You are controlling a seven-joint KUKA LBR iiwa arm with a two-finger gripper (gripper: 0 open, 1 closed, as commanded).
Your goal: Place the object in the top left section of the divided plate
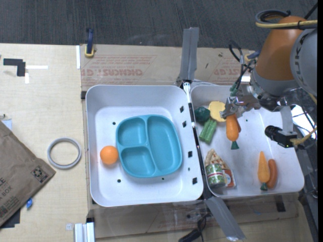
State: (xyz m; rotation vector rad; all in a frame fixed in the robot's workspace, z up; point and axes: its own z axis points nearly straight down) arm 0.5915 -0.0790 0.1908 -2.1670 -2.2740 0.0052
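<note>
A blue divided plate (149, 145) lies in the left bin (101, 115), and its three sections hold nothing. My gripper (232, 113) hangs over the upper left part of the right bin (287, 185). It is shut on the top end of an orange carrot (232, 129), which hangs upright with its green stem pointing down. The carrot is to the right of the plate, beyond the wall between the bins.
An orange ball (108, 155) rests in the left bin against the plate's left rim. The right bin holds two green vegetables (207, 130), a yellow piece (217, 109), a printed can (218, 171) and two more carrots (264, 169). A grey tape ring (64, 152) lies on the bench.
</note>
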